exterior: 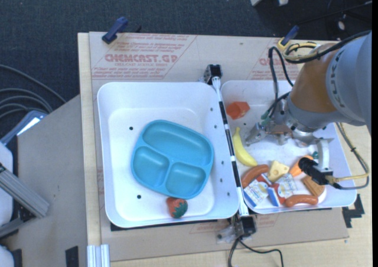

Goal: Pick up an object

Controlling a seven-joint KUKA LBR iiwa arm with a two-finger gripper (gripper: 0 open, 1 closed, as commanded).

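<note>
The arm [331, 88] is reaching in over the right bin [255, 90], and its jaws [269, 133] are hanging low over the middle of that bin, above bare white floor. Whether the jaws are spread or pressed together I cannot tell; the metal parts at the wrist are too small and cluttered to read, and nothing is showing between them.

The nearest thing to pick is the banana [242, 151]. It is lying just beside the jaws, on the side toward the divider between the two bins, and a little toward the desk's front edge. Its long axis is running roughly parallel to that divider, from the bin's middle down toward the front, curving slightly away from the divider at its lower end. By my judgement, a grasp would call for closing across its narrow width, so the jaws should be opening along the line from divider to the bin's far right wall.

The orange piece [238, 108] is sitting near the jaws too, toward the desk's back edge and close to the divider. The cheese wedge [277, 170] and the sausage [255, 175] are lying nearer the front, crowded with other small items, so a pick there is looking riskier.

In the left bin [112, 142] a blue tray [171, 158] and a strawberry [176, 206] are lying well apart from the jaws.
</note>
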